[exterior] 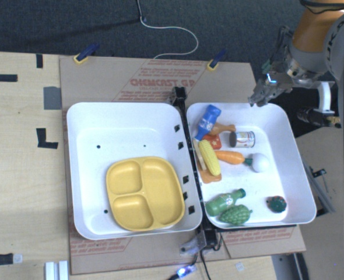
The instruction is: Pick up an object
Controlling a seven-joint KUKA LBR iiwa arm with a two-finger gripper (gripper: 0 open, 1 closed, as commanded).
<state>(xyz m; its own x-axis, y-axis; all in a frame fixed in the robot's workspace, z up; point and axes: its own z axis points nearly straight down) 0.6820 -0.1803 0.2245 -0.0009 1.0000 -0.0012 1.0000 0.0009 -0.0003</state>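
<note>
The right bin [288,133] holds several small items: a blue bottle [207,120], a corn cob [209,158], a carrot [229,156], a small tin can [242,139], a white egg [260,163], a green bottle [225,201], a bumpy green fruit [235,215] and a dark green round item [276,203]. My gripper [259,98] hangs above the bin's far right corner, beyond the objects, with nothing visible in it. The arm with its orange band [315,28] comes in from the upper right.
The left bin [84,156] holds a yellow divided plate [144,192]. Both bins rest on a cardboard sheet [154,80]. A white cable [166,28] lies on the dark floor behind.
</note>
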